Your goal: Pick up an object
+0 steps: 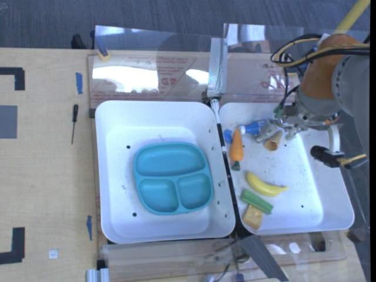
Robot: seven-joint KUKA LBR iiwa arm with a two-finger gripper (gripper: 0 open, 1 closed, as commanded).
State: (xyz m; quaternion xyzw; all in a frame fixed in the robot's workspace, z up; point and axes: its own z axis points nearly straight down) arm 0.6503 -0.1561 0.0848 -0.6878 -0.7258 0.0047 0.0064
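Observation:
My gripper (279,128) hangs low over the far part of the right bin (311,204), under the grey arm with the orange band (322,75). A small tan cylinder (271,143) lies right at the gripper's tip, and a blue and white object (253,127) lies just to its left. Whether either one is held cannot be made out. An orange carrot (236,146) rests by the bin's left wall. Nearer the front lie a yellow banana (264,185), a green block (257,201) and a tan wooden block (253,217).
The left bin (111,128) holds a blue divided plate (173,177). A ridge where the two bins meet (226,175) runs between them. Clear panels (176,69) stand behind both bins. Black cables (294,46) loop above the wrist.

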